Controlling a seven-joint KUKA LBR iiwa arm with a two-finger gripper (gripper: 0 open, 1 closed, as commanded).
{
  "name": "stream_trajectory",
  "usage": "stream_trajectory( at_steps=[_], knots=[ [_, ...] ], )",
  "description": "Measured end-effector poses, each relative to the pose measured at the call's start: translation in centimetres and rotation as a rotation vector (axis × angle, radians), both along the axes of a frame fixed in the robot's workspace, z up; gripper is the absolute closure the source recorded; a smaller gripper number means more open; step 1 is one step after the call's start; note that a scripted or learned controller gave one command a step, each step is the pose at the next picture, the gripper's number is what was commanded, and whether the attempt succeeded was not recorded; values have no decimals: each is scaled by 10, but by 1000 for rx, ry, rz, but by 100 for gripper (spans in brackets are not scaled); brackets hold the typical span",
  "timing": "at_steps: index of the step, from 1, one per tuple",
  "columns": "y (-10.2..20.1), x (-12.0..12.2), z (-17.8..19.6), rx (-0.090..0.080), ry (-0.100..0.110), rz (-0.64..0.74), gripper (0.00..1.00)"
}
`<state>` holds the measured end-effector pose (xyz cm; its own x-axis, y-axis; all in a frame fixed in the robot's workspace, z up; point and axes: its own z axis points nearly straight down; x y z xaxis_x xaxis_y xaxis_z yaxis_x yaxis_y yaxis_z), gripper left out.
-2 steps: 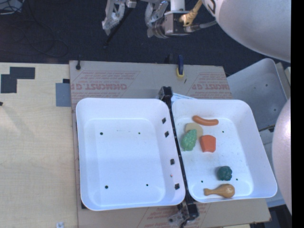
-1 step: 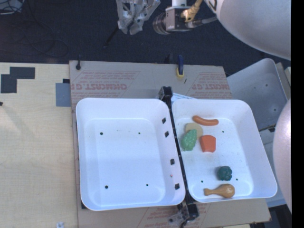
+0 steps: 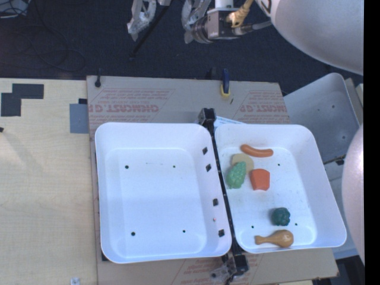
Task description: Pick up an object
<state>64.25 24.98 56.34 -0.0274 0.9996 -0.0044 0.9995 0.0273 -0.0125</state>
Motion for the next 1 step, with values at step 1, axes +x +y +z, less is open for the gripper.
stream_trajectory(
  at_steps=[1],
  knots=[
    [2,0,9,0,-1,6,100]
  ],
)
